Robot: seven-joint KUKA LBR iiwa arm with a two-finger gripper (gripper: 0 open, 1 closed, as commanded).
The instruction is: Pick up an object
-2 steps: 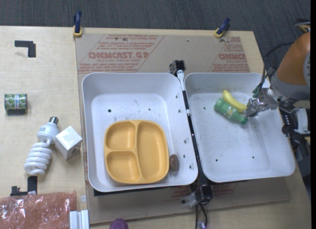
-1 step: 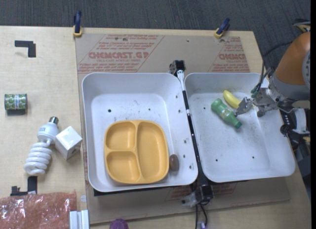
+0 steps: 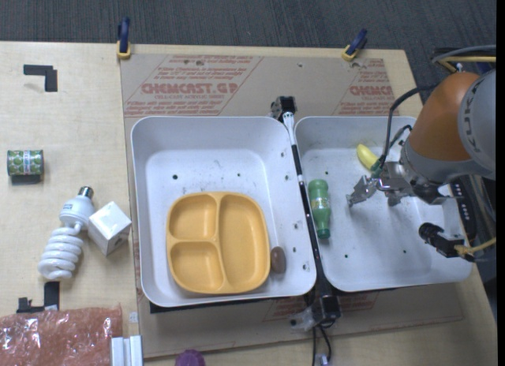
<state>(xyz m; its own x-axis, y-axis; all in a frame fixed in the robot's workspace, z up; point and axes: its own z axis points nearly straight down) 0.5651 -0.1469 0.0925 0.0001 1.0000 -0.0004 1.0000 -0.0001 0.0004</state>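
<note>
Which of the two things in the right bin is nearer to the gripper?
The yellow thing, lying just above and left of the gripper. The green bottle lies further left, by the bin's left wall.

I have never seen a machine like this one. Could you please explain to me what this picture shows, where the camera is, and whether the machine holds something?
The single camera sits above a bench and looks down at a slant. The grey and orange shape at the right is a robot arm. At its end is a two-finger gripper, which is its hand. It hangs over the right white bin, and I see nothing between its fingers.

In that bin lie a green bottle, against the left wall, and a small yellow object near the arm.

The left white bin holds a yellow divided plate and a small brown object beside it.

On the bench to the left lie a spiral light bulb, a white cube and a small green can.
</note>
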